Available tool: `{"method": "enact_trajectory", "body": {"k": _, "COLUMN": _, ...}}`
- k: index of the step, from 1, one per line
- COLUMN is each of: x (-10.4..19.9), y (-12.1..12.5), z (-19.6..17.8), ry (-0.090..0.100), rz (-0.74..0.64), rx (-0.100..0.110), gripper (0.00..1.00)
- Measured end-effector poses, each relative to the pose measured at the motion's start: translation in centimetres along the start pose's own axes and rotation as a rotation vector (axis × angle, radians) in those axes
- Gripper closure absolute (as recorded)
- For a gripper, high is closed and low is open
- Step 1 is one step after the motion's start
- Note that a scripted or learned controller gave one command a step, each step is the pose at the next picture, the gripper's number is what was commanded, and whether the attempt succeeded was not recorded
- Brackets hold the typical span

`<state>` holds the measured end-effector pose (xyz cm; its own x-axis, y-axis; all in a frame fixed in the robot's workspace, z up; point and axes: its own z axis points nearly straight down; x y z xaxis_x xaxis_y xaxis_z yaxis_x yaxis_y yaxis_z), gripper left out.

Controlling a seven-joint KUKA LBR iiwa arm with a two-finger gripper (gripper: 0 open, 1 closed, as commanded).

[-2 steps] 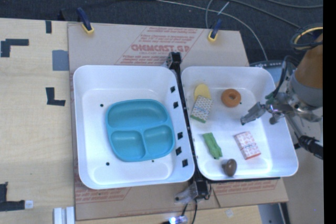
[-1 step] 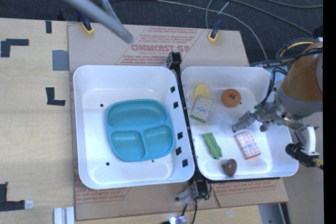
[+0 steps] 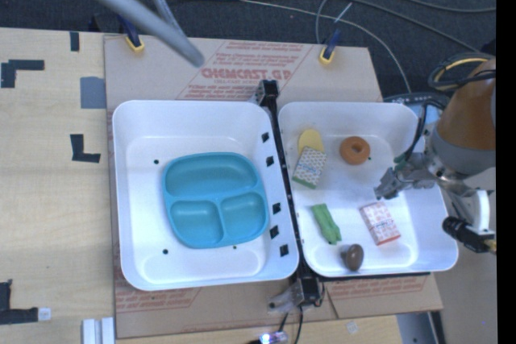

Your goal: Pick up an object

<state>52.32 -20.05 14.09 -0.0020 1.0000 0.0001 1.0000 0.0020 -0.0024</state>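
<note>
the grey arm with its orange band enters from the right edge and bends down over the right bin (image 3: 403, 118), its wrist crossing that bin's right wall. the gripper (image 3: 387, 185) hangs low inside the bin near the right wall, about midway along it, tips angled toward the bin's middle; whether it is open or closed cannot be told, and nothing is seen caught in it.

just below the gripper, apart from it, lies a small red and white packet (image 3: 379, 222), toward the near right corner. a brown doughnut (image 3: 355, 150) sits nearer the far wall, up and to the left of the gripper, with bare white floor between them. along the left wall lie a yellow piece (image 3: 310, 140) touching a pale patterned packet (image 3: 310, 167), then a green block (image 3: 326, 223); a dark brown lump (image 3: 352, 256) rests by the near wall.

the left bin (image 3: 129, 173) holds a blue divided tray (image 3: 215, 198) in its middle, with bare floor around it.
</note>
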Motion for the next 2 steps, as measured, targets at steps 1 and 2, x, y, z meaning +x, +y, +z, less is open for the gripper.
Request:
{"method": "enact_trajectory", "body": {"k": 1, "x": 0.4, "y": -0.7, "z": -4.7, "ry": -0.001, "rz": 0.001, "rx": -0.005, "gripper": 1.00}}
{"method": "enact_trajectory", "body": {"k": 2, "x": 0.4, "y": -0.7, "z": -6.4, "ry": 0.000, "rz": 0.001, "rx": -0.003, "gripper": 1.00}}
